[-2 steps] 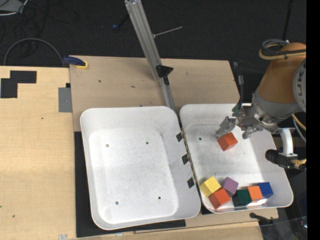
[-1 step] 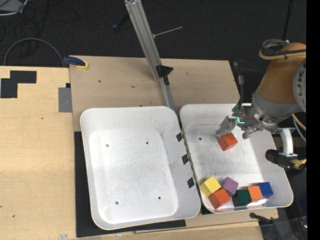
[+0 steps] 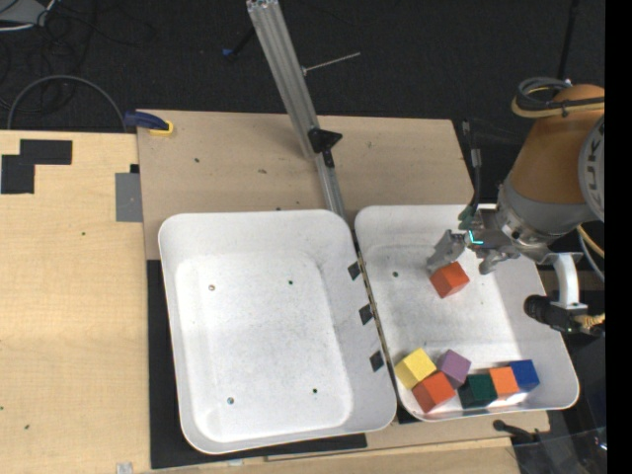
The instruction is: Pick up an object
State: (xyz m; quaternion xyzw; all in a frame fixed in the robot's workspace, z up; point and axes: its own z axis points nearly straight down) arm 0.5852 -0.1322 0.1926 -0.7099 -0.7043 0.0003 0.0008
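Observation:
An orange-red cube (image 3: 450, 279) lies on the floor of the right bin (image 3: 415, 240), near its middle. My gripper (image 3: 462, 261) hangs just above and behind it, at the end of the grey arm with the orange band. Its two fingers stand apart, one by the cube's upper left corner and the other to the cube's right. The cube is not clamped between them. The gripper is open.
Several cubes cluster at the right bin's front edge: yellow (image 3: 416, 365), purple (image 3: 454, 364), red (image 3: 434, 391), green (image 3: 478, 390), orange (image 3: 505, 379) and blue (image 3: 524, 373). The left bin (image 3: 197, 240) sits alongside. A slanted aluminium bar (image 3: 294, 87) rises behind the bins.

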